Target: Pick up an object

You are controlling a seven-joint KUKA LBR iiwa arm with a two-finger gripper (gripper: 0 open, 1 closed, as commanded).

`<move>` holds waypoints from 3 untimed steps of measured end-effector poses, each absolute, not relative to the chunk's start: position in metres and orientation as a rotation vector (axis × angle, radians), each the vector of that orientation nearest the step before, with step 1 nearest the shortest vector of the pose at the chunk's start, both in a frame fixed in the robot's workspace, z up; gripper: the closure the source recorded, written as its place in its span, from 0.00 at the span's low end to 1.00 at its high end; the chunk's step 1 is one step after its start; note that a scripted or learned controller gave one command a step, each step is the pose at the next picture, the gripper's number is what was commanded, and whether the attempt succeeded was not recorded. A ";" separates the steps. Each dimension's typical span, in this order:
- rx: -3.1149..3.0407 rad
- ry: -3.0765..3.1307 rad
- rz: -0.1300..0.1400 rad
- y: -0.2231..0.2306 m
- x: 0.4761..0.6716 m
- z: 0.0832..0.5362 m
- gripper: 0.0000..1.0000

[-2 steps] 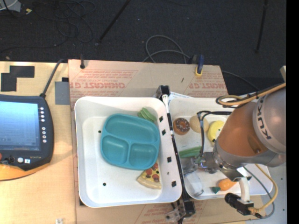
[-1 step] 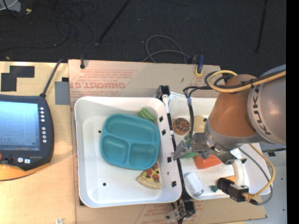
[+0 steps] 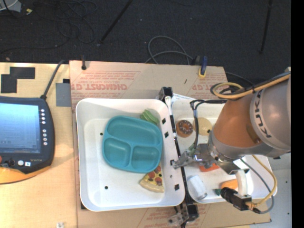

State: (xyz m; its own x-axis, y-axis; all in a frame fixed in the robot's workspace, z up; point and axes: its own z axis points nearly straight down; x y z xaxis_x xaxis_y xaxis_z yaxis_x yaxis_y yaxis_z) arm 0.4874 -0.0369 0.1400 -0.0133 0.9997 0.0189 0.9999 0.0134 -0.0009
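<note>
I hold the gripper [image 3: 183, 161] low beside the teal tray [image 3: 132, 143] — approach step; finger state unclear, so next: descend, then close.

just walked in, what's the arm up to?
The KUKA arm is reaching in from the right, with its gripper low over the right bin, close to the divider between the bins. I can't see anything between its fingers. A chocolate donut and a white cylinder lie in that bin. The left bin has a teal divided tray, a pizza slice and a green item.
</note>
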 end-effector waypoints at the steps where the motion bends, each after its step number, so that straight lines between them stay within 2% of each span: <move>1: -2.188 -2.232 -0.033 -0.041 0.488 0.132 0.00; 2: -2.220 -2.224 -0.003 -0.070 0.476 0.191 0.00; 3: -2.225 -2.217 0.005 -0.087 0.475 0.085 0.00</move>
